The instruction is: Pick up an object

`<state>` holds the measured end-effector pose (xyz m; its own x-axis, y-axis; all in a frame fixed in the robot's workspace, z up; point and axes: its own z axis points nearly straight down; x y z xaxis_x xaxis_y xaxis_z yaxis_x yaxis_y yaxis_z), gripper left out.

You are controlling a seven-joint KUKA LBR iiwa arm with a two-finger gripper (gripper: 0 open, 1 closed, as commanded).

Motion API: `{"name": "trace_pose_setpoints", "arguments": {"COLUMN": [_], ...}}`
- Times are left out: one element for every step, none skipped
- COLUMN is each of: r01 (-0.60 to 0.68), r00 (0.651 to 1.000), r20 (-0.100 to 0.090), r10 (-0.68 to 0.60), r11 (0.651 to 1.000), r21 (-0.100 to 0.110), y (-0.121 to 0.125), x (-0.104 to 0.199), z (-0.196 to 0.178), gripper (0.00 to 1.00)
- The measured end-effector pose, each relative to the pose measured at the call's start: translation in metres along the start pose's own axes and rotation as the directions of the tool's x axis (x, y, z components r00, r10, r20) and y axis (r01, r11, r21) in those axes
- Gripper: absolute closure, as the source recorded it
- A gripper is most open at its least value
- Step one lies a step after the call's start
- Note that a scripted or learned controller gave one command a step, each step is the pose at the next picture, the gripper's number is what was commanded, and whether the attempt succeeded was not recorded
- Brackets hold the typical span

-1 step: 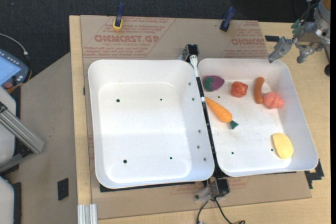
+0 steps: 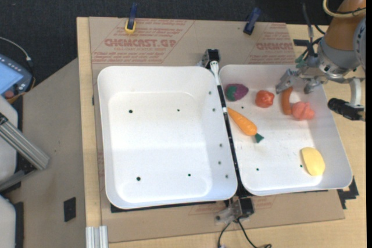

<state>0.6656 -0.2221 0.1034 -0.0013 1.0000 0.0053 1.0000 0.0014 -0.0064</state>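
Broadly: bench with a cardboard sheet, two shallow white bins side by side. Left bin bare white floor, a few dark dots. Right bin carries all the candidates for the pick.

Arm enters from the right, grey with orange band, wrist over the right bin's far right corner. Gripper hangs above the bin floor, jaws apart, nothing between them. One finger sits just above the top of the orange-brown sausage piece.

Objects, large to small:
- carrot, lying diagonally, leaf end toward bin centre, root end against the divider between bins.
- yellow lemon-like piece, near the front right wall, well apart from the rest.
- pink lump, touching or just beside the sausage piece.
- purple-and-green piece, near the divider.
- small red tomato, between the purple piece and the sausage.

Risks, as judged:
- Sausage and pink lump are crowded; a descent here may land a finger on top of one rather than beside it, pushing instead of grasping.
- Jaws could close on both, then drop one on lift.
- Rounded shapes may squirt out sideways.
- Close to the back wall; a finger could catch the rim.
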Motion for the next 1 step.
{"name": "trace_pose_setpoints", "arguments": {"r01": [0.001], "r00": [1.000], "r20": [0.004], "r10": [-0.001], "r11": [1.000], "r21": [-0.004], "y": [0.0011], "x": [0.0596], "z": [0.0195], "gripper": [0.00]}}
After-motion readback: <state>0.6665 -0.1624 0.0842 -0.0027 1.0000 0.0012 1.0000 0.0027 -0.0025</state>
